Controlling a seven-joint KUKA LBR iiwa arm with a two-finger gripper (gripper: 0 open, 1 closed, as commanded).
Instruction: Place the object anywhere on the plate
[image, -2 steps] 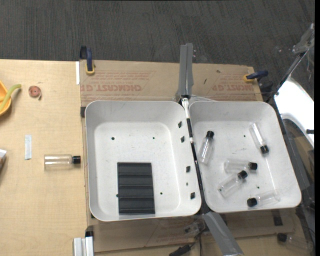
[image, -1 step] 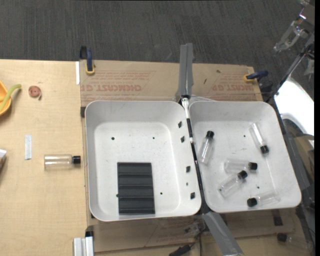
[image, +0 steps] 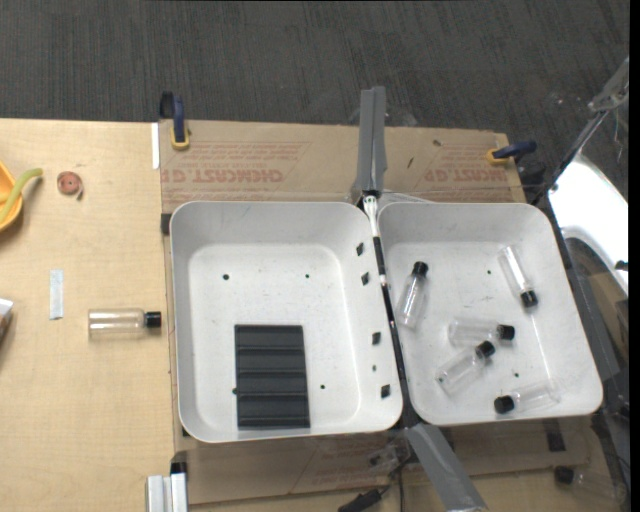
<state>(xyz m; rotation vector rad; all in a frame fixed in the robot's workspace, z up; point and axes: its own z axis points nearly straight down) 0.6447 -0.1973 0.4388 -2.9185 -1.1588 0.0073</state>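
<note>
- right bin: five clear black-capped vials, I think, glass blurs into white
- left bin: one dark ridged plate
- sixth vial on the bench
- gripper: can't tell

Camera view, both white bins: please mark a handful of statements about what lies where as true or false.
1. The dark ribbed rectangular plate lies in the left shallow white bin. True.
2. The right shallow white bin holds five clear plastic vials with black caps, such as the one nearest the divider. True.
3. A vial already rests on the plate. False: nothing lies on the plate.
4. A clear vial with a black cap lies on the wooden bench left of the bins. True.
5. All vials in the right bin stand upright. False: they lie on their sides.
</note>
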